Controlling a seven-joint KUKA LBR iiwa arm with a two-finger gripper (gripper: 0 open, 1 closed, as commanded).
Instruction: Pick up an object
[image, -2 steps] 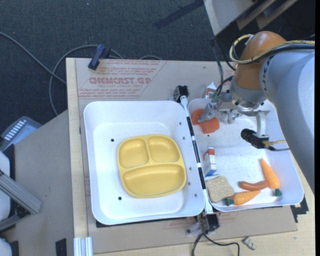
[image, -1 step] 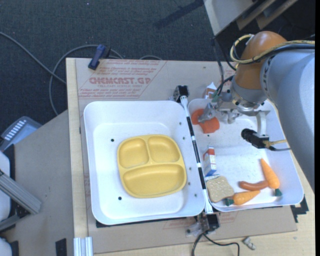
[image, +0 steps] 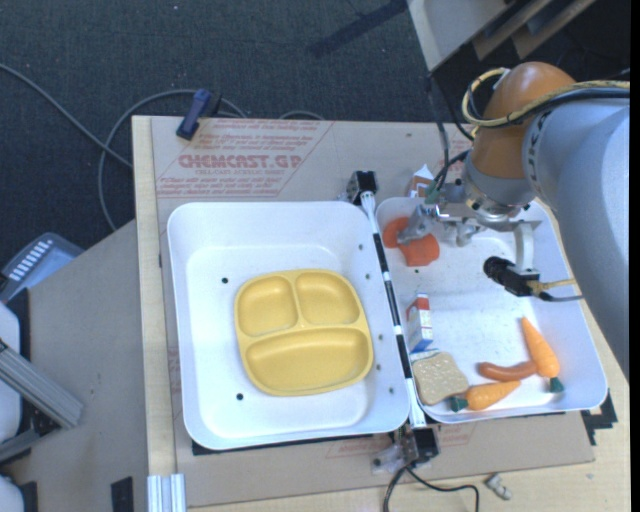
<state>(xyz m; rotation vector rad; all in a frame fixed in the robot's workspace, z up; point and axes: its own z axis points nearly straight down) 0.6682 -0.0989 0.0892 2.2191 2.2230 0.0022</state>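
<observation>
Pincer (image: 428, 222) sat low over the far-left corner of the right bin (image: 590, 375), right at a red-orange lump (image: 418, 246). Whether it had clenched on anything, cannot tell — metal parts hid the tips. Lump lay just under and slightly nearer than the pincer, touching or nearly so; no clear long axis, roughly blobby. Likely target, judged by closeness. Other candidates lay well apart toward the bin's near edge: carrot (image: 539, 346) by the right wall, long axis running far-to-near; sausage (image: 505, 370) and second carrot (image: 490, 394) lying across; bread slice (image: 440, 377) at the near-left corner; small carton (image: 420, 320) against the left wall. Left bin (image: 190, 300) held a yellow divided tray (image: 303, 330).
</observation>
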